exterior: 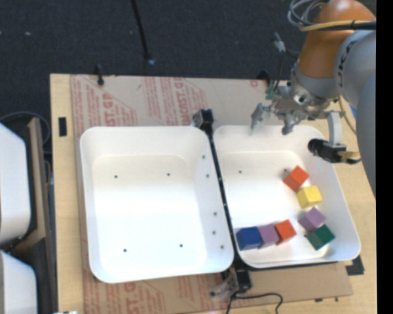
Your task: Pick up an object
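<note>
Grey robot arm with orange band reaches in from the right; its gripper [272,124] hangs fingers spread, holding nothing.

A: Where's the gripper [272,122]?
B: Over the right bin's [262,257] far rim, fingers spread, nothing between them.
A: And the blocks?
B: Seven, I think, along the near right side: blue block [249,237], yellow block [309,195], green block [320,236] among them.
</note>
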Robot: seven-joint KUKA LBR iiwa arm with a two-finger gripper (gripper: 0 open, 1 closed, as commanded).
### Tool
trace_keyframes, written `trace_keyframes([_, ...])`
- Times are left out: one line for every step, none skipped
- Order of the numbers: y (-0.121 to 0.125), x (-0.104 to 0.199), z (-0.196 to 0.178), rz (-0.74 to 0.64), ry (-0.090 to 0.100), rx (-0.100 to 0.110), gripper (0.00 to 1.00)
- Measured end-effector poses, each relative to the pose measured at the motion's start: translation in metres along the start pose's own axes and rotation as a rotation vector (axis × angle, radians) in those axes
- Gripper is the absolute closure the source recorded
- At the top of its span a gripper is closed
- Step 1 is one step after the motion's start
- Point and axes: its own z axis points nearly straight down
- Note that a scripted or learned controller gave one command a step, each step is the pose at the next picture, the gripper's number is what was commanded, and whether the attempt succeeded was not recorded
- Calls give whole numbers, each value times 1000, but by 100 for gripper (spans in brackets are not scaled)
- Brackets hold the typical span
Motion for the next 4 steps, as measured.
trace_keyframes([-4, -80, 120, 6, 0, 11, 0])
trace_keyframes([-58, -101, 115, 3, -1, 1, 0])
trace_keyframes([-95, -57, 115, -2, 0, 1, 0])
trace_keyframes([-87, -63, 115, -18, 0, 0, 0])
